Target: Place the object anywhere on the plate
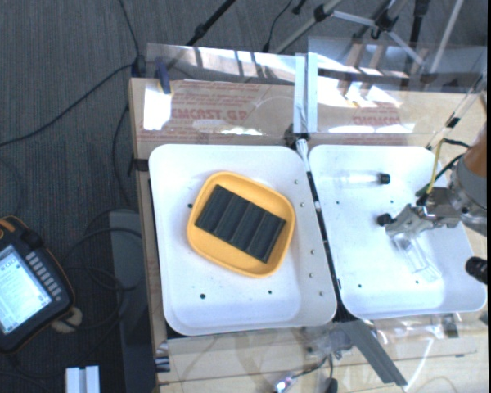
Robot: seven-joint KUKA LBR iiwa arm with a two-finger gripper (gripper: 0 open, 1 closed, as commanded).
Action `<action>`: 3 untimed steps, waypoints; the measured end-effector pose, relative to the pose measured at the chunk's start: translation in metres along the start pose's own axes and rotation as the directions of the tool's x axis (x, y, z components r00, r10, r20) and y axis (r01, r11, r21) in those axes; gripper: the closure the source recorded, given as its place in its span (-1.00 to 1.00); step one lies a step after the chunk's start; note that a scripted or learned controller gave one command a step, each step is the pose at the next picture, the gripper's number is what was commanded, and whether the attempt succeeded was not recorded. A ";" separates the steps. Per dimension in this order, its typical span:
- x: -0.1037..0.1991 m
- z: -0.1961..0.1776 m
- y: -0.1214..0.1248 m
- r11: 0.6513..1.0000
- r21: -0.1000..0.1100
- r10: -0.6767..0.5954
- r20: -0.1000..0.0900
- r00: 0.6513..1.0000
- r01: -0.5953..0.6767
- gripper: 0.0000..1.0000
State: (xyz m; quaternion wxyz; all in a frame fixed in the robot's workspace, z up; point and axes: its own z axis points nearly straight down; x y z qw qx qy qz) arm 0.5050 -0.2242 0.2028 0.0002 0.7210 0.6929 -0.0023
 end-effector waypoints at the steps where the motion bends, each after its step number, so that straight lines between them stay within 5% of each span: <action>1: 0.104 0.011 0.027 0.993 0.000 -0.116 -0.004 0.993 0.116 1.00; 2: 0.206 0.019 0.072 0.946 -0.002 -0.323 -0.003 0.946 0.323 1.00; 3: 0.206 0.019 0.072 0.946 -0.002 -0.323 -0.003 0.946 0.323 -1.00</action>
